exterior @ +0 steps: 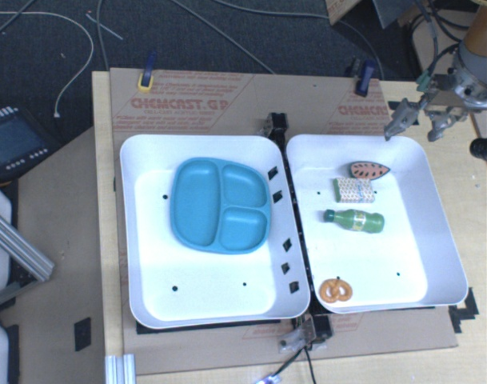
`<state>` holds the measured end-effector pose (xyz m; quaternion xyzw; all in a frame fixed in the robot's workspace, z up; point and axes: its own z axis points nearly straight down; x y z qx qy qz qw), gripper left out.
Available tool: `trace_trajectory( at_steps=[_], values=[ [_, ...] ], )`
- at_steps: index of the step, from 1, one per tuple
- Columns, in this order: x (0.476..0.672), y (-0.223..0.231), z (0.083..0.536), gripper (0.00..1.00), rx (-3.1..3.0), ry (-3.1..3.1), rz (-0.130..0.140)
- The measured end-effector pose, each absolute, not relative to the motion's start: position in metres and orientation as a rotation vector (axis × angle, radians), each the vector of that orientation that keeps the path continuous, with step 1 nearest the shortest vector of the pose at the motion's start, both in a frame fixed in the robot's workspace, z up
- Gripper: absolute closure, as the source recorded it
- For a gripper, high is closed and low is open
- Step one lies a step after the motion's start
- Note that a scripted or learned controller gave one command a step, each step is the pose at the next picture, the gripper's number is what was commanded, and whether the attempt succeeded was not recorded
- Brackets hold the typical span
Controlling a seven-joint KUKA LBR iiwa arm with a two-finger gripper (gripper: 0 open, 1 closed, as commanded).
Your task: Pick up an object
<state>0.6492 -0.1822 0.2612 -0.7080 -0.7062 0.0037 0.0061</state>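
Nearest me, in the front corner of the right-hand bin (435,238), sits a small pretzel (336,291), tucked close against the bin's wall, an awkward spot for fingers to come down around. Further in lies a green bottle (356,220) on its side, cap pointing toward the divider, with bare floor all round it; that one looks the easiest to grasp. Just behind it is a small speckled block, perhaps a sponge (355,190), and touching or nearly touching that, a watermelon-slice toy (368,170). Those two crowd each other, so closing on one might nudge the other.

The left-hand bin (147,214) holds only a blue divided plate (221,205), lying flat in the middle.

Farthest off, the gripper (416,124) hangs above the back right corner of the right bin, its jaws spread apart with nothing between them. It seems parked clear of the objects, before any descent.
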Motion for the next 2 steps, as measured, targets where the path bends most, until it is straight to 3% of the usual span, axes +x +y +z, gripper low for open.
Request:
trace_trajectory(
  at_steps=[1, 2],
  values=[
    [0.651, -0.182, 0.269, 0.00, -2.220, -2.221, 0.000],
    [0.641, -0.180, 0.219, 0.00, -2.218, -2.217, 0.005]
  ],
)
